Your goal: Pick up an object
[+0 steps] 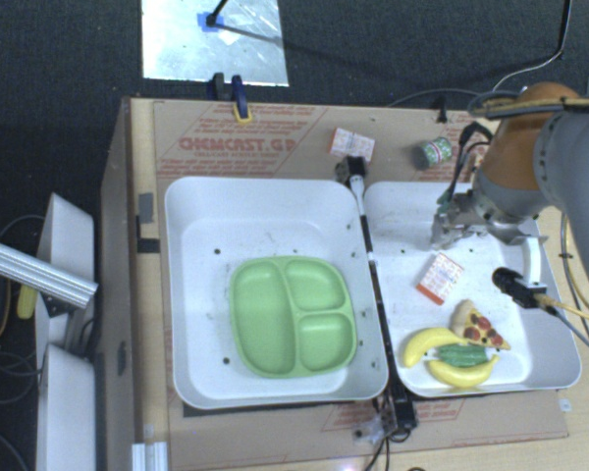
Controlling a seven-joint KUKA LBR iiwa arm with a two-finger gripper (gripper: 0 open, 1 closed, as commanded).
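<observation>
Banana (pixel 434 344) lower right of frame; small card packet (pixel 440 277) sits just below-left of gripper (pixel 458 220), long axis tilted; finger state unreadable.

- The hand (pixel 452 222) is small and dim above the right bin (pixel 402 204); whether its fingers are apart or together cannot be told.
- The arm (pixel 555 155) is cut off by the right edge.
- The banana (pixel 427 342) is partly covered by a green piece (pixel 463 355) lying across it.
- Print on the small red-and-white packet (pixel 440 278) is too small to read.
- The tabletop (pixel 245 140) lettering is faint.
</observation>
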